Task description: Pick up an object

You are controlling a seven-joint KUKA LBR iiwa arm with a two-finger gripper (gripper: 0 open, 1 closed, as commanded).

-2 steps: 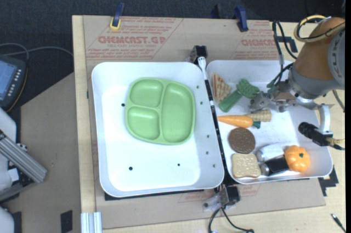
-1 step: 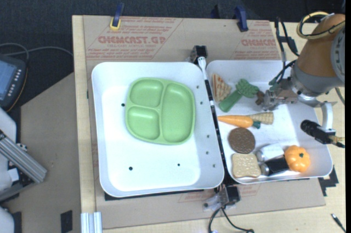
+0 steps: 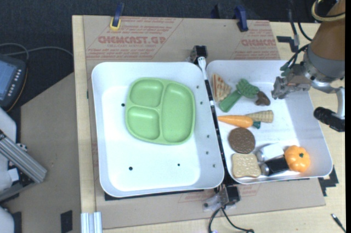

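Observation:
The right bin (image 3: 307, 117) holds several toy foods: a sandwich wedge (image 3: 221, 86), a green broccoli piece (image 3: 240, 92), a small brown piece (image 3: 262, 98), an orange carrot (image 3: 235, 121), an ice-cream cone (image 3: 261, 116), a brown cookie (image 3: 242, 140), a slice of bread (image 3: 245, 165), a black and white item (image 3: 272, 160) and an orange pumpkin (image 3: 298, 157). My gripper (image 3: 282, 88) hangs over the bin's upper right part, just right of the brown piece. Nothing shows between its fingers.
The left bin (image 3: 109, 133) carries a green divided plate (image 3: 160, 111). A metal divider (image 3: 210, 111) runs between the bins. Blue and yellow clamps (image 3: 116, 18) hold the cardboard at the back edge. The arm (image 3: 328, 45) comes in from the right.

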